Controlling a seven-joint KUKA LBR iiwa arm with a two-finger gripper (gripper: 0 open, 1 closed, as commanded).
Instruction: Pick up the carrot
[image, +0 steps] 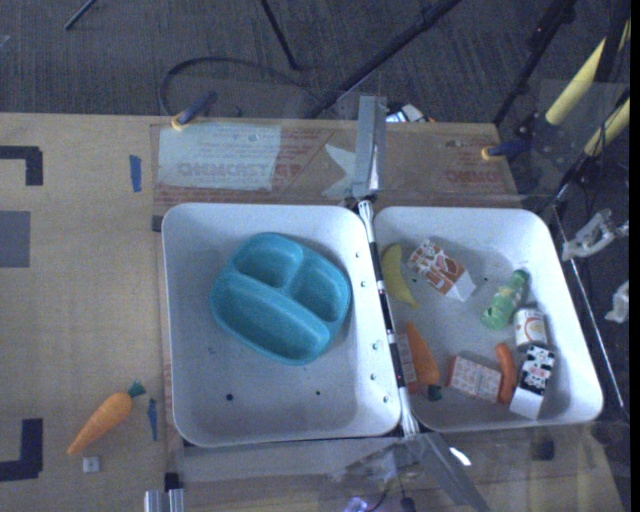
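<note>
— Carrots, where?
— One carrot (100, 422) lies on the bench (60, 330), just left of the left bin (180, 300); another carrot (422, 358) lies in the right bin (560, 290), near its left wall.
— Gripper?
— Cannot tell its state.

Looking smooth and faintly glossy, like moulded plastic: both white bins (190, 330), the teal divided plate (282, 296) in the left one, and the carrot (98, 422) lying near-left on the desk (80, 300). Appearing matt and wood-like, that desk surface; printed cardboard showing on the cartons (440, 268) at right.
</note>
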